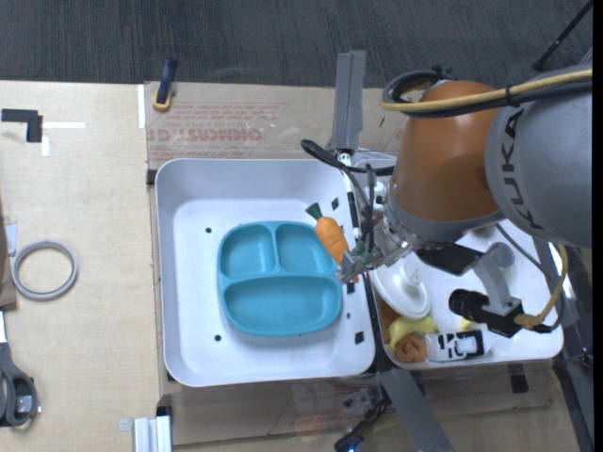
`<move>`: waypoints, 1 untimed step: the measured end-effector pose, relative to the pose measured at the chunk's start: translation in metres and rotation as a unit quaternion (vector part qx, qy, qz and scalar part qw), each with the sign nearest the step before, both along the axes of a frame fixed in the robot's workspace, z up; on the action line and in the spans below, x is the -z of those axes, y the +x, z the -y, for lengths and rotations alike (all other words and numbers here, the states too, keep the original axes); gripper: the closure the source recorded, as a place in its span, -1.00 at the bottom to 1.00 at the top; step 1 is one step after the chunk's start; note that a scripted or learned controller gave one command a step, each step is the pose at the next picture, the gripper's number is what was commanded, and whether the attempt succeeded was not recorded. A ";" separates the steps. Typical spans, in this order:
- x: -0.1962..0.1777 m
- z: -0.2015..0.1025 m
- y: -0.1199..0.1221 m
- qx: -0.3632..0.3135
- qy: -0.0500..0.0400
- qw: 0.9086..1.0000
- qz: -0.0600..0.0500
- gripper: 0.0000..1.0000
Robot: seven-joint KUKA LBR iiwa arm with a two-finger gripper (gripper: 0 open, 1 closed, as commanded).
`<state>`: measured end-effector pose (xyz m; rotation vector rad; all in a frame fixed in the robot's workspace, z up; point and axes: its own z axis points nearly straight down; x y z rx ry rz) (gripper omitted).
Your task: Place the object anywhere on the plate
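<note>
A blue divided plate lies in the left white bin. A toy carrot, orange with a green top, rests at the plate's upper right rim, tilted with its leaves pointing up-left. My gripper hangs just right of the carrot, over the wall between the two bins. The grey arm and its orange band cover much of the right bin. Whether the carrot is touching the gripper cannot be told.
The right bin holds a white cup-like thing, a yellow item, an orange-brown item and a small white and black box. A grey ring and scissors lie on the bench at left.
</note>
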<state>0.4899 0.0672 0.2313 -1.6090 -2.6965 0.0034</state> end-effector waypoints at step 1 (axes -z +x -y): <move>0.000 0.000 0.000 0.000 0.000 1.000 0.000 -1.00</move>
